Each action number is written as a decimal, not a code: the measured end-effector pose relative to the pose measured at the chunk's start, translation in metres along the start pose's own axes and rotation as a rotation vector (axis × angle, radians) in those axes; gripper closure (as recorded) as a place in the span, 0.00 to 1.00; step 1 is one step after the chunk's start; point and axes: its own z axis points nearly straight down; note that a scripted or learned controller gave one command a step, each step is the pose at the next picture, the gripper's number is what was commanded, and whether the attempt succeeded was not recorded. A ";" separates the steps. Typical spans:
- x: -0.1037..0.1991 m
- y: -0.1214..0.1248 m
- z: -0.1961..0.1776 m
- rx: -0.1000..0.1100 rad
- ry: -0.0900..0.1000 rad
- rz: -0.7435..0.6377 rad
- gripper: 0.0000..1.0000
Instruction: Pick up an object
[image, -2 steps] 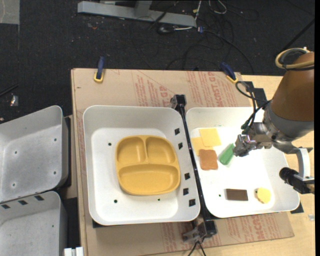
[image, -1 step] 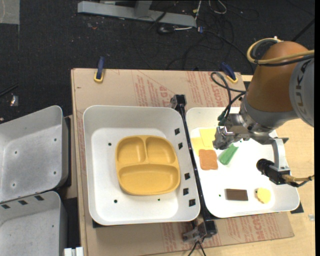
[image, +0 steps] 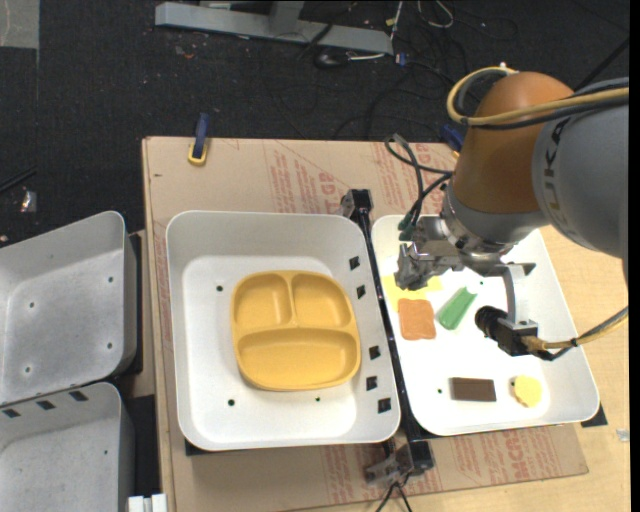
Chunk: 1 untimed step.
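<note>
2 bins: left bin (image: 190, 330) and right bin (image: 565, 330) set side by side on the bench (image: 260, 170) — presumably 1 as source, 1 as drop-off.

Left bin contents: 1 yellow divided tray (image: 296, 330), flat, near the middle, compartments up; well apart from the arm.

Right bin contents: 4 small pieces — orange block (image: 416, 319), green piece (image: 456, 307), brown block (image: 472, 389), yellow lump (image: 526, 391); spread loosely, probably so that each can be taken singly.

Orange and green: just beside each other in the upper left part of the right bin, the green one tilted; touching or apart — cannot tell.

Brown and yellow: near the front wall of the right bin, near one another, well apart from the other 2.

Arm: KUKA arm (image: 590, 180) reaching in from the right, orange band (image: 505, 150) above the wrist, wrist pointed down over the right bin.

Gripper: gripper (image: 412, 272) low at the upper left of the right bin, just above the orange block — likely the chosen target.

Fingers: hidden in dark metalwork; wide or narrow — cannot tell; nothing seen between them.

Black part: dark fitting (image: 503, 331) with a cable, over the bin floor right of the green piece.

Step judged: approach or descent toward a piece; no pick confirmed.

Risk judged: bin wall and green piece close by — room for a nudge or a miss.
</note>
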 end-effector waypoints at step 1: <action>0.039 0.019 0.003 0.000 0.001 -0.001 1.00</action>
